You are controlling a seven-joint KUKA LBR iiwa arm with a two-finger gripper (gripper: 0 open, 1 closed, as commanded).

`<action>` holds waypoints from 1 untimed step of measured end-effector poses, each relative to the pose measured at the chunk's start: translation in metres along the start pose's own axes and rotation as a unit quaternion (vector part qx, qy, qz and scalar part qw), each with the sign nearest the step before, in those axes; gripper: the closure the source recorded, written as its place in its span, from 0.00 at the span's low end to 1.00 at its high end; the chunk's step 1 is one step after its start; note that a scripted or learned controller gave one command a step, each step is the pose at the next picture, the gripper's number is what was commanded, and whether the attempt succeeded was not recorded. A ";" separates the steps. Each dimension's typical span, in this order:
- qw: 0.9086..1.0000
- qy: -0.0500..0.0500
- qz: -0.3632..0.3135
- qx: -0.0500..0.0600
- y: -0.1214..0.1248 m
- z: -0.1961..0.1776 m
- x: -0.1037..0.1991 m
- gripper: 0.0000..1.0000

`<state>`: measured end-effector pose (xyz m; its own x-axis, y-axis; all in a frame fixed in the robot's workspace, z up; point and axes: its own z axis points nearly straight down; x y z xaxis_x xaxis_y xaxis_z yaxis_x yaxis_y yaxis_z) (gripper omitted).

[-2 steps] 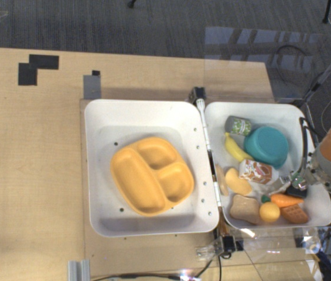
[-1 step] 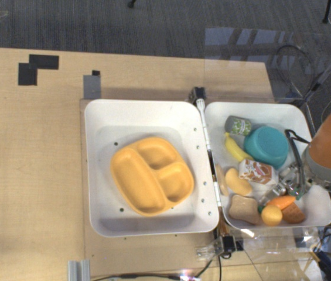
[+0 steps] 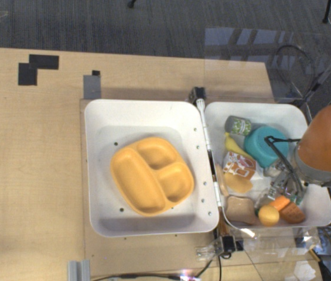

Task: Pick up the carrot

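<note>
The carrot (image 3: 281,203) is a small orange piece lying near the front of the right bin (image 3: 314,122), between a yellow lemon (image 3: 269,215) and a darker orange-brown item (image 3: 293,214). My gripper (image 3: 282,188) hangs low just above and behind the carrot, reaching in from the right under the arm's orange band (image 3: 328,138). Its metal tip looks close to the carrot's top, but I cannot make out contact. The arm hides part of the bin's right side.
The right bin also holds a green can (image 3: 239,125), a teal bowl (image 3: 265,143), a yellow piece (image 3: 233,144), a printed packet (image 3: 239,165) and bread slices (image 3: 241,209). A yellow divided plate (image 3: 151,174) lies in the left bin (image 3: 101,151).
</note>
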<state>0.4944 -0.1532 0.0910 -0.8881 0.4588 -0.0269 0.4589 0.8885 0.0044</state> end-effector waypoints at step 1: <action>0.997 -0.003 -0.080 -0.004 0.003 0.000 -0.002 0.00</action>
<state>0.4972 -0.1515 0.0916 -0.9495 0.3119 -0.0338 0.3118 0.9501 0.0075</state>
